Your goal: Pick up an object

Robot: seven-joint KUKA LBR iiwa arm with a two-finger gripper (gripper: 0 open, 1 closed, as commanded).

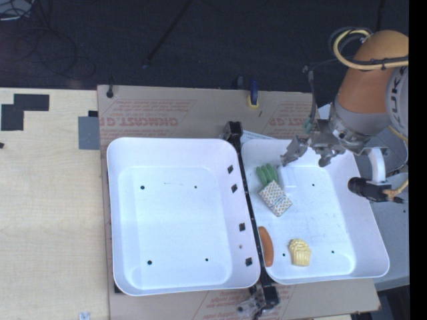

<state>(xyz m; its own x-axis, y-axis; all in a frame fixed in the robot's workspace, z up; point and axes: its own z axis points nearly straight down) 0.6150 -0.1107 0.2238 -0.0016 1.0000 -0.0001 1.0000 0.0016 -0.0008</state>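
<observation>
- Grey metal, my pincer (308,153) hangs over the far edge of the right bin (363,245), its two fingers spread apart with nothing between them; one finger (291,153) points down-left toward the bin's middle, the other sits nearer my wrist
- my orange band (373,65) sits above the pincer at the upper right, a yellow cable looping over it
- just below and left of the pincer lies a green object (267,174), close to the wall between the bins; I do not touch it
- touching or just beside the green object, nearer the camera, lies a small checkered white block (275,198), tilted
- farther toward the near edge, an orange-red elongated object (266,245) rests along the bin's left wall; a yellow object (299,252) lies near it, apart from it
- the left bin (123,245) stands beside the right one, their walls meeting under black clips
- both bins rest on a cardboard sheet (173,115) over a pale wooden bench (47,212)
</observation>
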